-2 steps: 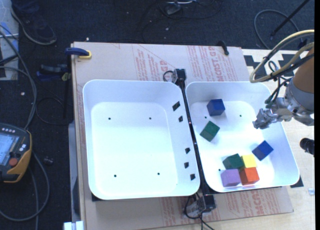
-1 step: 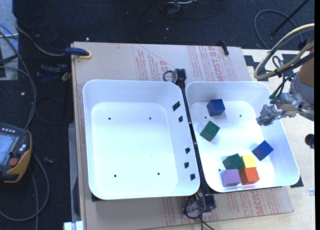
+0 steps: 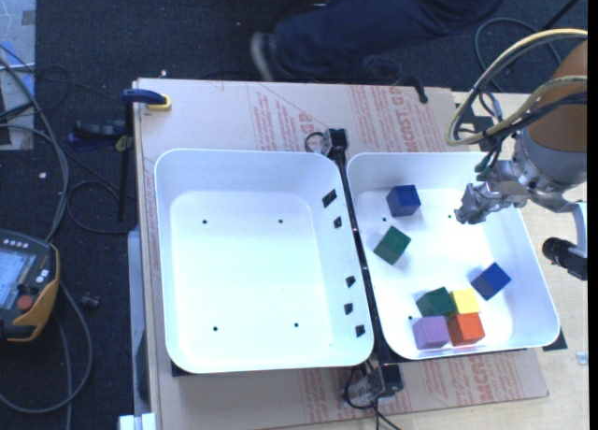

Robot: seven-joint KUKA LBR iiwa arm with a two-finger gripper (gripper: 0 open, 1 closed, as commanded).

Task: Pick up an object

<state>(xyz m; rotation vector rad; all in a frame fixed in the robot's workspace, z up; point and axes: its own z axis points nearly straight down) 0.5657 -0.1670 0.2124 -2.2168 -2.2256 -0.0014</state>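
Note:
The right bin (image 3: 523,232) holds several small blocks. A blue cube (image 3: 404,199) sits near its back left, and a green block (image 3: 392,244) lies just in front of that. Another blue block (image 3: 491,280) rests toward the right wall. At the front, a dark green block (image 3: 434,302), a yellow one (image 3: 465,301), a purple one (image 3: 431,332) and an orange one (image 3: 466,327) are packed together. My gripper (image 3: 470,208) hangs over the bin's back right, to the right of the blue cube, with nothing visibly between its fingers.
The left bin (image 3: 187,260) lies beside the right one, with black clips (image 3: 351,280) along the shared wall. A person's leg and shoe (image 3: 271,54) are behind the bench. A pendant (image 3: 23,288) lies on the floor at left.

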